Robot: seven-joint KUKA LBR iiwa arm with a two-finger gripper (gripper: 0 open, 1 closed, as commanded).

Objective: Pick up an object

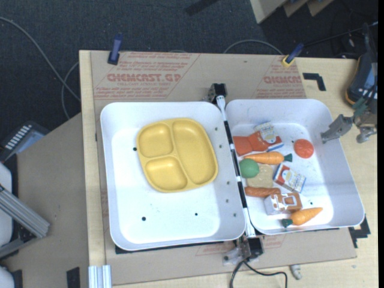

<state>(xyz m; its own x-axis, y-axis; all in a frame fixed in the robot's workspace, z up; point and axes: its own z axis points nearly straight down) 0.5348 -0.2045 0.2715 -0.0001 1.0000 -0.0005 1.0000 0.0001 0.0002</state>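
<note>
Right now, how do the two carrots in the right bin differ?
The upper carrot lies near the bin's middle, almost level, its green top pointing right. The lower carrot lies by the near wall of the right bin, tilted, its green top pointing left, and looks stubbier. Both are orange with green tops, lying flat among other toy food.

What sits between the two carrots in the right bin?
In the camera view, between the upper carrot and the lower carrot lie a small red-and-white packet and a sausage.
</note>
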